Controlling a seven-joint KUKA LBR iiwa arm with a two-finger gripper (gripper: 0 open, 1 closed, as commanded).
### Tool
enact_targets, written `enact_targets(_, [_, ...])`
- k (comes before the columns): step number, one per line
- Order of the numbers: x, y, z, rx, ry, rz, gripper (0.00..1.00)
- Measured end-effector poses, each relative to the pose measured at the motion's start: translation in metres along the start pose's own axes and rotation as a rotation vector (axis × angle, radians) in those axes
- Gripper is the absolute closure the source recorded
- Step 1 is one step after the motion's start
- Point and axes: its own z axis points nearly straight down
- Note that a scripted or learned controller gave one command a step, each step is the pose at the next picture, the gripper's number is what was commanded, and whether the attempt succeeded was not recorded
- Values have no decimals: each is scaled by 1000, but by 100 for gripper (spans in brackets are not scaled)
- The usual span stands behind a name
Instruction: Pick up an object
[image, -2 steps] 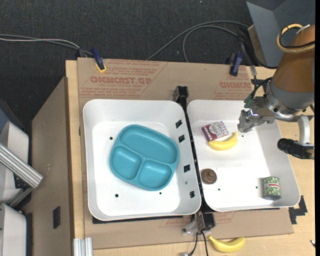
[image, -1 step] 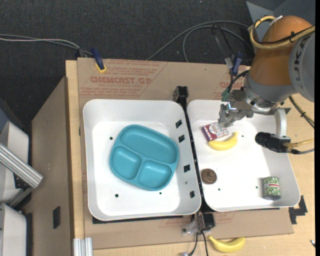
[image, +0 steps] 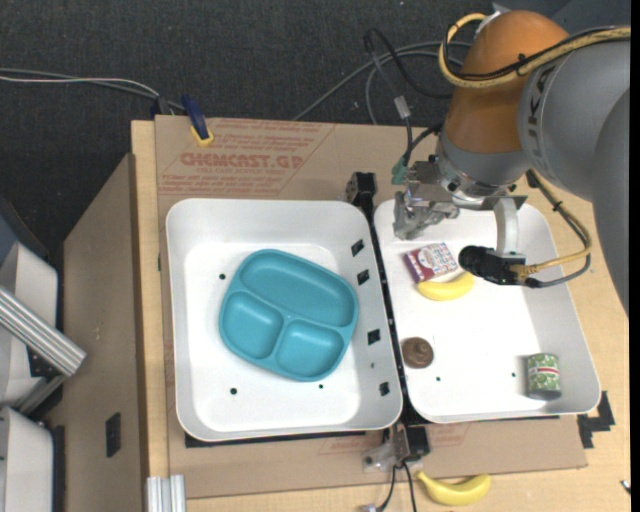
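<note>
Over the right bin's smooth white floor, the metal gripper, grip state unclear, hovers beside a curved yellow banana.

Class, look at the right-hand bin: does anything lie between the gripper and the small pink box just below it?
Nothing visible does. The gripper hangs just above the pink box; the banana lies beyond the box.

Grey arm, orange band (yellow cable looped), metal 2-finger gripper.
</note>
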Motion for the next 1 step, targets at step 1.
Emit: enact_targets(1, [53,22,9,0,-1,2,100])
